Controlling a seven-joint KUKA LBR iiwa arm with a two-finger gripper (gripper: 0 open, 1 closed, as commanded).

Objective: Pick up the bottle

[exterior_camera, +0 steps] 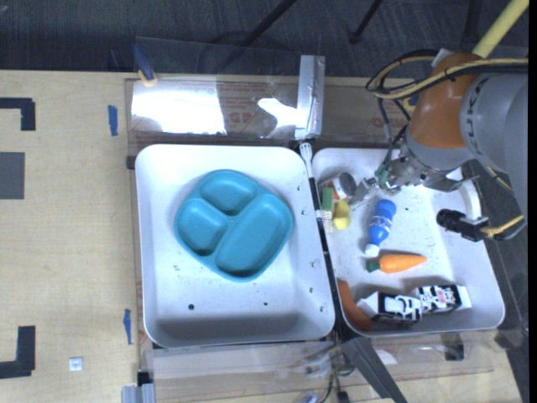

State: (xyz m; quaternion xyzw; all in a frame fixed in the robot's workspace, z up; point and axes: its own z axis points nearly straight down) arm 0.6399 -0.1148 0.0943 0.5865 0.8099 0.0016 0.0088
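**Blue bottle lies loose in right bin, claw above it**

Blue bottle with white cap lies on its side near the middle of the right bin, cap end toward the bench front, body tilted slightly. Nothing grips it.

Arm enters from the right, orange band over the bin's back edge. Claw sits low at the back of the right bin, just beyond the bottle's blue end; contact cannot be judged. Claw state: cannot tell, tips too small and dark against the clutter.

Other items in right bin: a yellow piece beside the left wall, a carrot just in front of the bottle's cap, a black-and-white carton lying along the front, an orange-red item at the front-left corner.

Left bin holds a blue divided plate, roughly centred.
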